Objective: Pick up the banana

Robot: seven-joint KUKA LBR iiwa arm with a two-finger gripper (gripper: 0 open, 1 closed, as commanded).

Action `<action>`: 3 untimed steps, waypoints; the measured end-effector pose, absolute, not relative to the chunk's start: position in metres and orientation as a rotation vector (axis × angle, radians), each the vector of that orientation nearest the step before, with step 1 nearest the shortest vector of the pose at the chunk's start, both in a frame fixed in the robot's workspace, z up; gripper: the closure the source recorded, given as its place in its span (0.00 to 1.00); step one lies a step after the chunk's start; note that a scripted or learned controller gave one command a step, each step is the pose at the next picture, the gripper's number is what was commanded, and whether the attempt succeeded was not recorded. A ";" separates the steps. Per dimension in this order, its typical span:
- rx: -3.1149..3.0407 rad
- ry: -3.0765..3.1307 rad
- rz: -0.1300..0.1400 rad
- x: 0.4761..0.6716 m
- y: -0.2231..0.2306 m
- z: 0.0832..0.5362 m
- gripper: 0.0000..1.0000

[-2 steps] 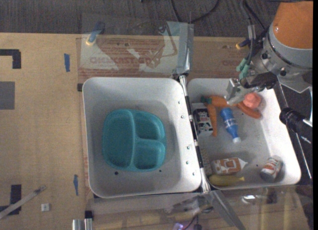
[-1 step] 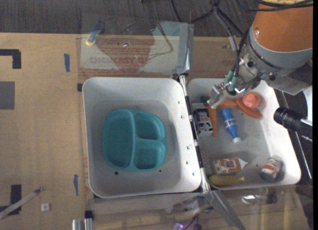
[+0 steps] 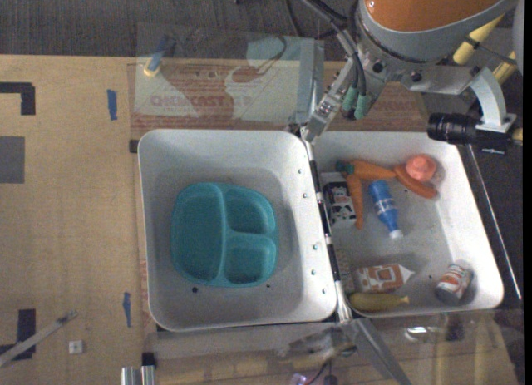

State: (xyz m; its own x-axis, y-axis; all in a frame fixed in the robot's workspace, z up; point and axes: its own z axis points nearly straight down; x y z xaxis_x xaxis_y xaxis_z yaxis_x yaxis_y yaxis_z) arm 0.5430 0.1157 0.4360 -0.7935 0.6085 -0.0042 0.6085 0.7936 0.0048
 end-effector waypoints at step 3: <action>-0.468 3.101 0.003 0.554 0.167 0.401 1.00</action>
